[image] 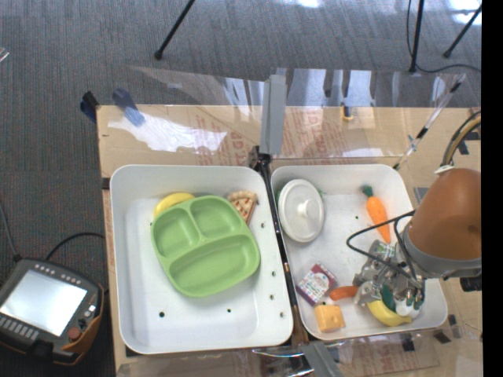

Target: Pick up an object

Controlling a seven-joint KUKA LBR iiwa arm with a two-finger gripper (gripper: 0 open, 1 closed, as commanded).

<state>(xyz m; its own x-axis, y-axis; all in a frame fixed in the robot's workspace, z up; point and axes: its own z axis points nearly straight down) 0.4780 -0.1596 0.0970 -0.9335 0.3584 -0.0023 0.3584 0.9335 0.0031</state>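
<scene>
- Hand (391,287) hangs low over a banana (387,312); finger state: cannot tell.
- Cheese (329,318) lies just left; carrot (378,213) farther back.
- White bins (130,289) on the counter (228,136).

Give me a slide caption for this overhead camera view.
KUKA arm's gripper lowered over a toy banana in the right bin; a green divided plate lies in the left bin.
</scene>
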